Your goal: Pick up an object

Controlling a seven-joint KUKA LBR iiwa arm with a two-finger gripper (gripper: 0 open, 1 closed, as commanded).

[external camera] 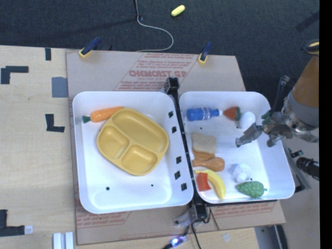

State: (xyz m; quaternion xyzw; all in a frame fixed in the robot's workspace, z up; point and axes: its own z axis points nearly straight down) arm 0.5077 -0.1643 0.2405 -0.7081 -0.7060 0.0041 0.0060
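While the tool [258, 134] hangs with fingers apart and nothing between them at three o'clock in the right bin [274, 162], this looks like the approach; the egg [247, 119], at its eleven o'clock, needs a short descent.

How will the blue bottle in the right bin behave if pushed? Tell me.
The blue bottle lies on its side on the right bin, so it will probably roll on its round body. It looks like small toy plastic, so likely light and stiff. Its smooth surface may slip from the hand.
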